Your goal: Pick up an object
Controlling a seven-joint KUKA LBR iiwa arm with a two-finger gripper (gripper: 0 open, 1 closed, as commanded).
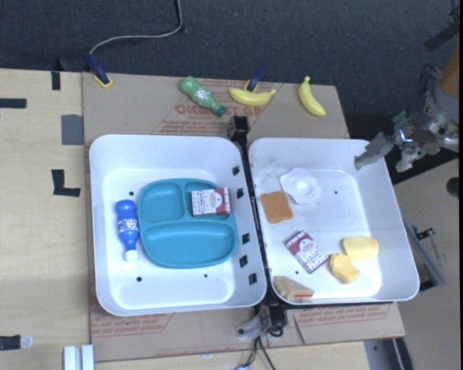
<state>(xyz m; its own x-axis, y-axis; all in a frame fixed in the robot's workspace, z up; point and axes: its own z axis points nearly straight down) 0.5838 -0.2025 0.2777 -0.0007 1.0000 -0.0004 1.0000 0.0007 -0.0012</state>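
Note:
My gripper [387, 155] hangs over the top right corner of the right bin [397, 230], open, with nothing between its fingers. In that bin lie a brown toast square [276, 206], a white fried-egg piece [301, 185], a small red carton [305, 250], two yellow cheese pieces [359, 247] [343, 268] and a sandwich piece [293, 287] at the front edge. The left bin [108, 168] bears a teal divided plate [177, 241] with a red and white carton [210, 202] on it, and a blue bottle [126, 228] beside the plate.
Behind the bins, on the cardboard, lie a green bottle [201, 95] and two yellow bananas [251, 95] [311, 99]. A black hinge strip [249, 206] runs between the bins. A cable [150, 33] trails across the dark floor at the back.

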